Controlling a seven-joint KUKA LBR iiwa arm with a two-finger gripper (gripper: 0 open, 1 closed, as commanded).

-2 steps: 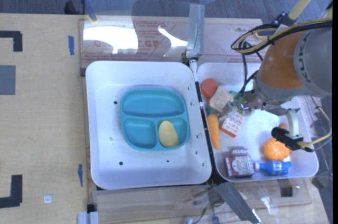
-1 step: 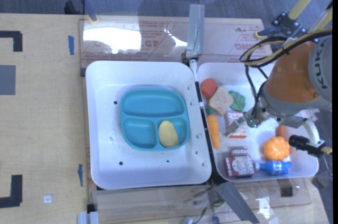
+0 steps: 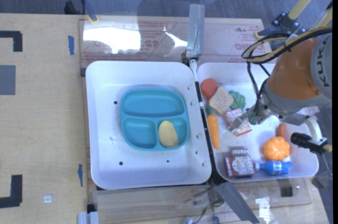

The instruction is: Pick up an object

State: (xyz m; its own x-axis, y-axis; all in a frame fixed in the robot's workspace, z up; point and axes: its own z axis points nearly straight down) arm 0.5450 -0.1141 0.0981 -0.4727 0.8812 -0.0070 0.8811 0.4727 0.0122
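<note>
The arm reaches in from the right, with its gripper [image 3: 248,118] low in the right bin [image 3: 306,167], at a small silver-and-red packet [image 3: 237,123]. The fingers appear set narrowly about the packet's upper edge, but the packet lies flat on the bin floor and contact cannot be confirmed; whether it is held cannot be told.

Judgement on the step in hand: the grasp is at the closing stage. To do it well, the fingers should straddle the packet squarely, close fully, and lift straight up so the neighbouring items are not dragged along. The crowding is the main hazard: a tan bread slice [image 3: 221,101] sits just beside the packet on the left, a green item [image 3: 237,98] above it, and a carrot [image 3: 213,131] further left along the bin wall.

The packet is thin, crinkled and glossy; it is likely to slip or fold under a pinch.

Other contents of the right bin: a tomato [image 3: 208,86], a small orange pumpkin [image 3: 277,148], a red-labelled can [image 3: 240,164] and a blue bottle [image 3: 275,167]. The left bin [image 3: 105,165] carries a teal divided tray [image 3: 150,104] with a yellow lemon [image 3: 168,133] in its lower right compartment.
</note>
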